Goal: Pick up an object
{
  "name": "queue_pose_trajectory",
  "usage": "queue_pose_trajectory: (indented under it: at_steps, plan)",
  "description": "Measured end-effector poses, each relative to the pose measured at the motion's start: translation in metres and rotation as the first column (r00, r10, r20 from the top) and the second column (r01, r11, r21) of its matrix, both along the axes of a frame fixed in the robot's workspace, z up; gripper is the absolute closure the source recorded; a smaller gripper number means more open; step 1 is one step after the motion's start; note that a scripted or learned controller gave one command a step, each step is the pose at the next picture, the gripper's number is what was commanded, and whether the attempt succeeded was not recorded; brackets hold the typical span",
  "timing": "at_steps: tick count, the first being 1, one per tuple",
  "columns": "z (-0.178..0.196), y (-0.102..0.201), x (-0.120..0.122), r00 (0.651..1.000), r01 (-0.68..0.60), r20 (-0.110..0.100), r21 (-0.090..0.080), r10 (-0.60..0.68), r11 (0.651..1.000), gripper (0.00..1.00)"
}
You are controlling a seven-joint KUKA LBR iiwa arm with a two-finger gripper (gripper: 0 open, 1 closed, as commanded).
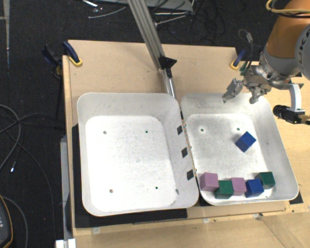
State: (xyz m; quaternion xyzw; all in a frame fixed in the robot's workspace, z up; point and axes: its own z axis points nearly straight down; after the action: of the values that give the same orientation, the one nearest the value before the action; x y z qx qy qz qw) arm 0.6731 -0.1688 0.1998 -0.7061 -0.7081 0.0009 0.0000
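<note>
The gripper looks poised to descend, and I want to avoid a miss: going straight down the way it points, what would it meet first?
Probably bare floor at the right bin's far end, not a block; the gripper hangs open, the lone blue cube nearer the camera. Depth is uncertain.

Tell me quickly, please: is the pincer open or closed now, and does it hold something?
Pincer: open, holding nothing, fingers spread above the far rim of the right bin.

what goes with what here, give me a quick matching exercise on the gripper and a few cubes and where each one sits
Things:
1. gripper
2. lone blue cube
3. leftmost purple cube
4. rightmost green cube

Places:
A. right end of the row along the near wall
B. alone, mid right bin
C. over the right bin's far rim
D. left end of that row

Pairs: 1-C, 2-B, 3-D, 4-A
</note>
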Motion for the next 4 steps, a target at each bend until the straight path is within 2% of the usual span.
queue_pose_trajectory:
  at_steps: [2, 3, 4]
  plan:
    - [0.000, 0.000, 0.000, 1.000, 0.000, 0.000, 0.000, 0.000, 1.000, 0.00]
    - [-0.068, -0.016, -0.049, 1.000, 0.006, -0.008, 0.002, -0.006, 1.000, 0.00]
    - [-0.106, -0.034, -0.111, 1.000, 0.007, -0.002, 0.000, -0.007, 1.000, 0.00]
